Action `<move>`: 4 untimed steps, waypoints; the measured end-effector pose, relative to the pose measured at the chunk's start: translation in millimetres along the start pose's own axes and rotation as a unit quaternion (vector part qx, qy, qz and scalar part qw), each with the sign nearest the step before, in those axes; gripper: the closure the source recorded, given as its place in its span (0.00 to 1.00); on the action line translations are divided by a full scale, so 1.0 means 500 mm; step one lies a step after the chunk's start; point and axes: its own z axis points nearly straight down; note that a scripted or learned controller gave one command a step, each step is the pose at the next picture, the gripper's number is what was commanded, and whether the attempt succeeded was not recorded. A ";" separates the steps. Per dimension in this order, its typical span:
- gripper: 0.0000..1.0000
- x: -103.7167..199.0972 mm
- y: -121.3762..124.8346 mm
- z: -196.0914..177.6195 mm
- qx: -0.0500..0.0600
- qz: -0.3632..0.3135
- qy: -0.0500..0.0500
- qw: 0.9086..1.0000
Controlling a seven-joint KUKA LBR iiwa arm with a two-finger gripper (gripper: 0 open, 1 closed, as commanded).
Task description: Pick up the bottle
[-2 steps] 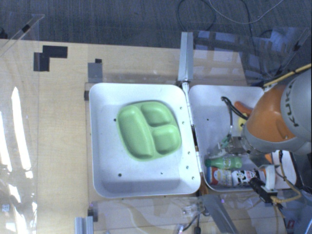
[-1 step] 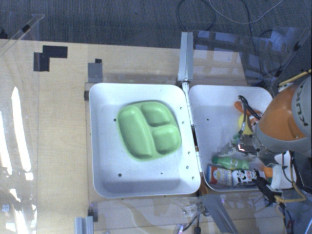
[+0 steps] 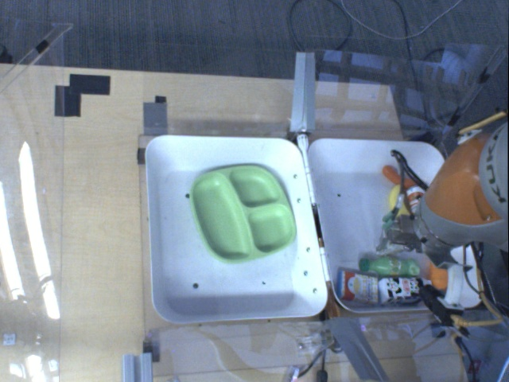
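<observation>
Arm comes in from the right over the right bin (image 3: 350, 173), orange band and grey wrist covering that bin's right side. Hand (image 3: 395, 241) sits low in the bin, just above the near-right cluster of items; it's dark and mostly buried under the wrist, so I cannot tell whether it's spread or pressed together, and nothing is visibly pinched in it. Green bottle (image 3: 390, 266) lies on its side in the near part of the right bin, long axis roughly left-right, directly below the hand in view and just beside it, possibly touching, can't confirm contact. An orange cap-like end (image 3: 438, 276) sits at its right, partly under the arm. Right against the bottle's near side, along the bin's front wall, lies a second container (image 3: 374, 286), also on its side: red end at the left, blue and white label with black patches. Label has print on it but it's too small and blurred to read; no brand legible on either item. Further back in the same bin, next to the wrist, a small orange and yellow item (image 3: 393, 188), partly hidden by a black cable. Left bin (image 3: 171, 293) holds a green three-compartment tray (image 3: 242, 211), roughly centred, well apart from the hand. Both bins sit side by side on the bench (image 3: 87, 229), touching along the middle divider.
</observation>
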 end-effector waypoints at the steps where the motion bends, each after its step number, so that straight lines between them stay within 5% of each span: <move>1: 1.00 0.137 -0.024 -0.264 0.007 -0.076 0.000 0.997; 2: 0.00 0.137 -0.024 -0.263 0.007 -0.076 0.000 0.997; 3: 0.00 0.092 0.056 -0.184 0.008 -0.152 0.000 0.988; 4: 0.00 0.142 0.040 -0.167 0.008 -0.211 0.001 0.977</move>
